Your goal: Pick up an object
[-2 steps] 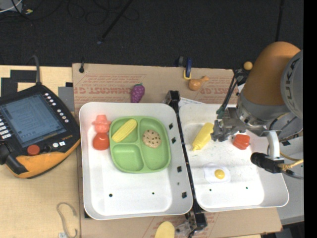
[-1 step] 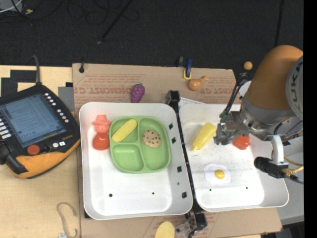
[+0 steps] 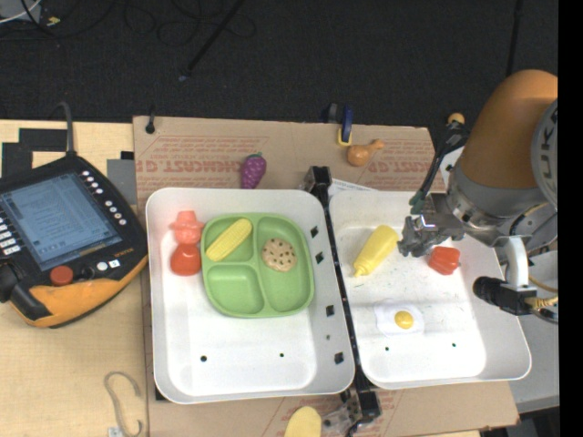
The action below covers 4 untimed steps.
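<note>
My gripper (image 3: 417, 238) hangs low over the right bin (image 3: 492, 358), between a yellow mustard bottle (image 3: 374, 249) on its left and a red piece (image 3: 444, 259) just to its right. A fried egg (image 3: 401, 319) lies nearer the bin's front. The left bin (image 3: 237, 362) holds a green divided tray (image 3: 239, 294) with a corn cob (image 3: 227, 238) and a cookie (image 3: 279, 254), plus a pink and red figure (image 3: 186, 244) beside it. Nothing shows between the fingers.
A control pendant (image 3: 64, 235) lies on the bench at the left. On the cardboard behind the bins rest a purple grape bunch (image 3: 252, 170) and a tan pear (image 3: 363, 152). A yellow lemon (image 3: 303, 421) sits at the front edge.
</note>
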Each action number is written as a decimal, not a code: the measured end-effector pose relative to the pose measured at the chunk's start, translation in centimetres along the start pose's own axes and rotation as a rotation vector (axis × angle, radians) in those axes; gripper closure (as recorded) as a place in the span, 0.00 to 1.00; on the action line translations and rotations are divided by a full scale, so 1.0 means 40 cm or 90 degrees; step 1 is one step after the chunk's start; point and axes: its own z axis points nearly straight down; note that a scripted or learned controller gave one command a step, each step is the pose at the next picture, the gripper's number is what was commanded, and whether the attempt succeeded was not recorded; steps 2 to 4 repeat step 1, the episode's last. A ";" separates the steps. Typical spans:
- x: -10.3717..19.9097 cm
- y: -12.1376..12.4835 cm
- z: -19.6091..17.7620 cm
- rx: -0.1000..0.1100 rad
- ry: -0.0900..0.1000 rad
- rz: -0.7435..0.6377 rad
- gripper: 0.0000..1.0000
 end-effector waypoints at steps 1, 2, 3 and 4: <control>0.018 0.002 -0.005 0.001 0.001 0.000 1.00; 0.018 0.002 -0.005 0.001 0.001 0.000 1.00; 0.018 0.002 -0.005 0.001 0.001 0.000 1.00; 0.018 0.002 -0.005 0.001 0.001 0.000 1.00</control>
